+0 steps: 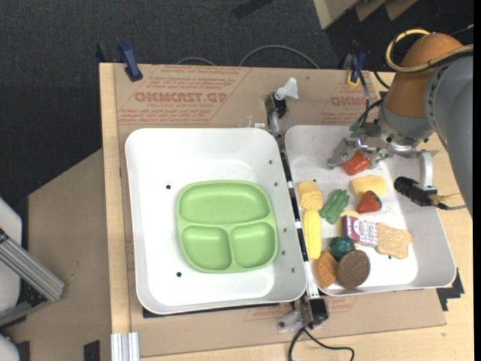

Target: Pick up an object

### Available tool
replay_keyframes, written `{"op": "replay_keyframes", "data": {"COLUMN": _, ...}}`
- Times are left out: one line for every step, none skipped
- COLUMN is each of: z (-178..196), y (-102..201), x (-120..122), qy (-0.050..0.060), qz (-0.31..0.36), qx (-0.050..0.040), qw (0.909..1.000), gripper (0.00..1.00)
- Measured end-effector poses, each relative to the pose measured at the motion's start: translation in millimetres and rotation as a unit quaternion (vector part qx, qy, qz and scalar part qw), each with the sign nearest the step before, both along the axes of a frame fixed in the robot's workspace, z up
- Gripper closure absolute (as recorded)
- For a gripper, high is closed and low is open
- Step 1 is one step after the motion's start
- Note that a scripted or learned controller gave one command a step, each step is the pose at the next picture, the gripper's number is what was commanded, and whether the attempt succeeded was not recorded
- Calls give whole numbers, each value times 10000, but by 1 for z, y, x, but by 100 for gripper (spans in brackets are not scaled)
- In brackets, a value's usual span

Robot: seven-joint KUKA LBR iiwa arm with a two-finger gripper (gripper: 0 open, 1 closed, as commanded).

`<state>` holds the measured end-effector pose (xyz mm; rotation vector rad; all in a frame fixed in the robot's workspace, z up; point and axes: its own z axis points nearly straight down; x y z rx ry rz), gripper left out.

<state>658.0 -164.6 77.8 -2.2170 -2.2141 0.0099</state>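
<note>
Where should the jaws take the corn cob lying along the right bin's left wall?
Probably from straight above, at mid-length of the corn cob, jaws closing across its narrow width. It lies flat and long beside the bin wall, so the wall-side gap looks tight.

Green sectioned plate (225, 226) lying in left white bin (146, 164).
</note>
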Motion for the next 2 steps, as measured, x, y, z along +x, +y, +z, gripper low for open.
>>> {"op": "replay_keyframes", "data": {"z": 18, "y": 0, "x": 4, "qy": -65, "qz": 12, "qx": -16, "qw": 10000, "gripper": 100}}
{"op": "replay_keyframes", "data": {"z": 111, "y": 78, "x": -59, "qy": -59, "qz": 39, "qx": 13, "qw": 10000, "gripper": 100}}
